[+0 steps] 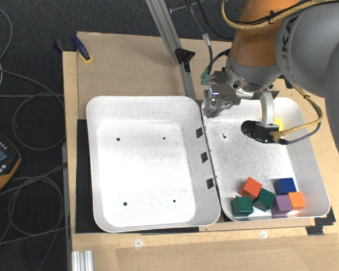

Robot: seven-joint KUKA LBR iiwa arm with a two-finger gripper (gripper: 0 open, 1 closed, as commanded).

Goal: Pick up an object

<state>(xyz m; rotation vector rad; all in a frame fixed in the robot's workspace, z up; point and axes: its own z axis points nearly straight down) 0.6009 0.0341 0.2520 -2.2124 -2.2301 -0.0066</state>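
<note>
Several small blocks lie bunched in the near right corner of the right bin (pixel 305 151): a red-orange one (pixel 251 187), a dark green one (pixel 265 199), a green one (pixel 242 206), a blue one (pixel 284 185), a purple one (pixel 282 203) and an orange one (pixel 297 199). My gripper (pixel 211 107) hangs over the far left corner of that bin, close to the divide between the bins and well away from the blocks. I see nothing in it. A small yellow piece (pixel 278 122) peeks out near the bin's far right side.
The left bin (pixel 101 151) sits beside the right one. A slanted metal bar (pixel 165 30) rises behind the bins. A blue and yellow clamp (pixel 82 48) grips the bench's far left corner. Cables and a handheld device (pixel 0 160) lie off the bench to the left.
</note>
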